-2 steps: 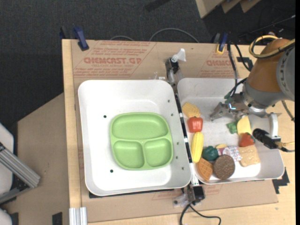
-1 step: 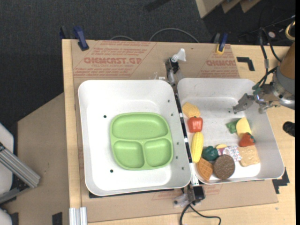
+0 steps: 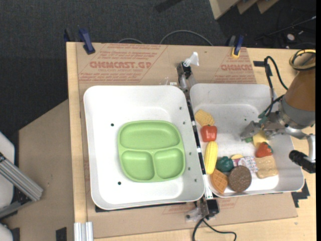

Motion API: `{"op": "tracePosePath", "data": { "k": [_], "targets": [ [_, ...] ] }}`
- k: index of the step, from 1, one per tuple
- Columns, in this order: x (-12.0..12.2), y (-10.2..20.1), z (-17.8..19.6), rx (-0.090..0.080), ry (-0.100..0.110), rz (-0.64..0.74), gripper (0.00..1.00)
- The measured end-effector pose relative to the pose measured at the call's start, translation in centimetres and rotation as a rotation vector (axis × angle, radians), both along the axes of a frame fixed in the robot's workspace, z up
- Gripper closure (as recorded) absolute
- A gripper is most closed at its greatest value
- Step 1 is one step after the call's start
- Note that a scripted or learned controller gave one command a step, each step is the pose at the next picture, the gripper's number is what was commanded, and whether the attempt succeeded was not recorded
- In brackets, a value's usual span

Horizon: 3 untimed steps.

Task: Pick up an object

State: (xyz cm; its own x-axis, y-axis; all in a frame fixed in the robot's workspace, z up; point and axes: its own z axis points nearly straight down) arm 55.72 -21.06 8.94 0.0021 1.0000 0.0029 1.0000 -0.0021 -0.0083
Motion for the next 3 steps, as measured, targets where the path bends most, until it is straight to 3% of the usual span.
{"op": "tracePosePath", "data": {
  "k": [1,2,3],
  "targets": [
    [0.5,-0.1,1.9,-0.008,-0.019,0.002,1.0],
    [6.7,5.6,4.3,-0.003,-0.016,0.01,1.0],
    [4.2,1.5,7.4,-0.006,-0.012,-0.001,1.0]
  ]
}}
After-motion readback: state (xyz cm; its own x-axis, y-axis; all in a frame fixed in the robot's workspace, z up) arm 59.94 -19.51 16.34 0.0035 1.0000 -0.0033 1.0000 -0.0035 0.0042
